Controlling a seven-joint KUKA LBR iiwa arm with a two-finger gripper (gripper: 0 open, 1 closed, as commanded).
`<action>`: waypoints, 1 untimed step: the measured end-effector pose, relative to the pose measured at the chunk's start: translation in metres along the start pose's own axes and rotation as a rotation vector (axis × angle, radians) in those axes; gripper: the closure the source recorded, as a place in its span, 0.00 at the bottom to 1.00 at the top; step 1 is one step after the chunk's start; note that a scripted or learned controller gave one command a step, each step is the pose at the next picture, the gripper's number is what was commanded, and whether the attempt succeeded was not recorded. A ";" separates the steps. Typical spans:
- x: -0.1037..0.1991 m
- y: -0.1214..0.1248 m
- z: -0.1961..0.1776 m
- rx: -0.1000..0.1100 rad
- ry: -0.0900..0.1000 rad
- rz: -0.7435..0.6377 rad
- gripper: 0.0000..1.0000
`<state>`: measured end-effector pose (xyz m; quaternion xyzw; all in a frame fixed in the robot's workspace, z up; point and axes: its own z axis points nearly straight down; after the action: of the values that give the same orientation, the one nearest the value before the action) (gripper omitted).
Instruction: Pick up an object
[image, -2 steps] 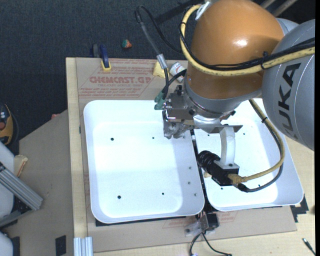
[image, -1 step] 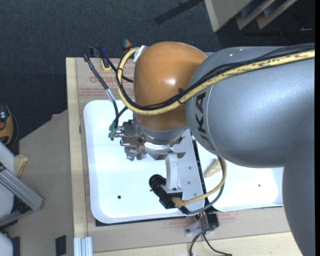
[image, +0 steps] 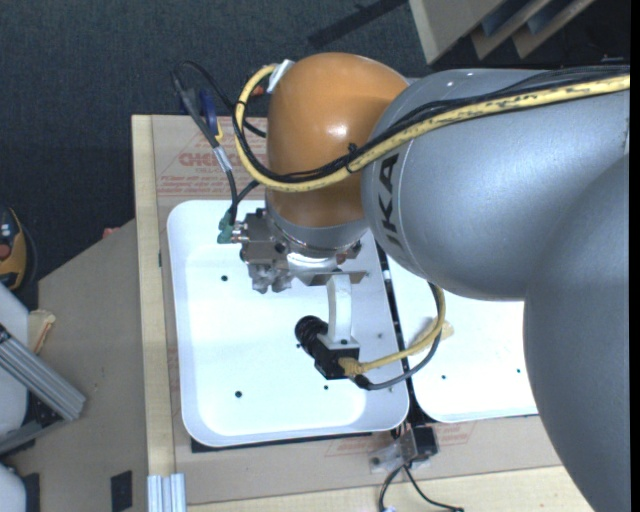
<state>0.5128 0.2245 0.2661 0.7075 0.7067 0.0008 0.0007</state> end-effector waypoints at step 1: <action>-0.085 -0.001 -0.055 -0.004 -0.001 0.008 1.00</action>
<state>0.5114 0.1392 0.3215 0.7102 0.7040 0.0021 0.0026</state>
